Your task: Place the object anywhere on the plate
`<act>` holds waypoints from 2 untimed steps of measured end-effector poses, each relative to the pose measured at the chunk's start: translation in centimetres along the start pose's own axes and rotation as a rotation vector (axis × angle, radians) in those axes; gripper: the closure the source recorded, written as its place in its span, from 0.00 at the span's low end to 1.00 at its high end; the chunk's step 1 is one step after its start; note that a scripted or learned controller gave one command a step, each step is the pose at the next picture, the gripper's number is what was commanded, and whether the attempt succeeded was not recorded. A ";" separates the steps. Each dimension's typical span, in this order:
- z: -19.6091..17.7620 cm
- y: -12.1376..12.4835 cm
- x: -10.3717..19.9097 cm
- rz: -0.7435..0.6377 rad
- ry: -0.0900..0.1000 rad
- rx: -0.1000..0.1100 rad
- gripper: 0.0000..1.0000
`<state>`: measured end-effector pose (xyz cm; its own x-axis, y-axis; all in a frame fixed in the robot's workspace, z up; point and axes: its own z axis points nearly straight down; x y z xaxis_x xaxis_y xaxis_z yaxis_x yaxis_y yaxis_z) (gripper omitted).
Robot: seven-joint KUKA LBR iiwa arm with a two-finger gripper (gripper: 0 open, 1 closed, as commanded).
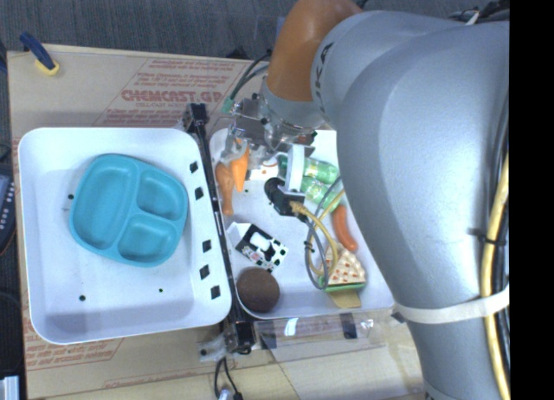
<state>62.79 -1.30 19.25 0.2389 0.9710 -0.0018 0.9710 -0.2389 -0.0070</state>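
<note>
Your tool [247, 138] hangs over the right bin, beside the orange carrot [227, 180]; its grip cannot be made out. The carrot looks light, stiff and smooth: take it across the middle. The blue plate [128, 208] waits left.

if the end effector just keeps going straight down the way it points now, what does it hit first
Most likely the orange carrot at the left edge of the right bin. The end effector hangs just above it, pointing down into that bin. Depth is hard to judge from this slanted view, so it might instead meet the bin floor beside the carrot.
</note>
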 end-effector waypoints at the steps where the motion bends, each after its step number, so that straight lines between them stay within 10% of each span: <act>1: -2.6 -2.3 5.6 0.080 -0.002 -0.001 1.00; 2: -2.5 -2.3 5.4 0.082 -0.002 0.000 0.00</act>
